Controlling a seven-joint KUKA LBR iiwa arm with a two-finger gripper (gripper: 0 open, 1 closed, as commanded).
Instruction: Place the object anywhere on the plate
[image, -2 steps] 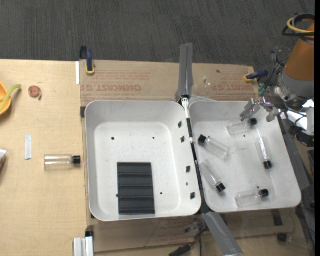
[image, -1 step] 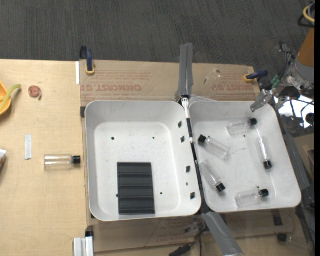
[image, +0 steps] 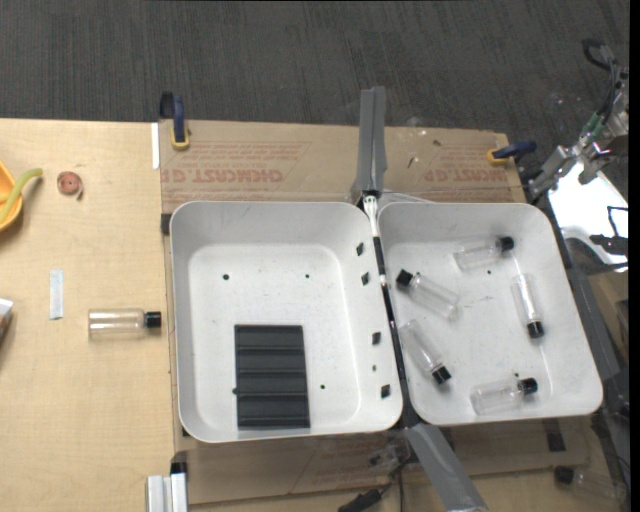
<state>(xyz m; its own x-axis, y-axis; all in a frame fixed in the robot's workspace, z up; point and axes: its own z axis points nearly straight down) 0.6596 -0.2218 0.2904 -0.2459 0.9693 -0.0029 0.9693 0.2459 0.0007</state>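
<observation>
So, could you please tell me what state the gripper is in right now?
Gripper: its state cannot be told from this picture.
Five bottles lie loose in the right bin, none of them held.

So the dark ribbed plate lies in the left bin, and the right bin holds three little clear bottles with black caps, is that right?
Not quite. The camera view shows five clear bottles in the right bin, not three: at and. The rest stands: each has a black cap, and the dark ribbed plate lies in the left bin.
</observation>
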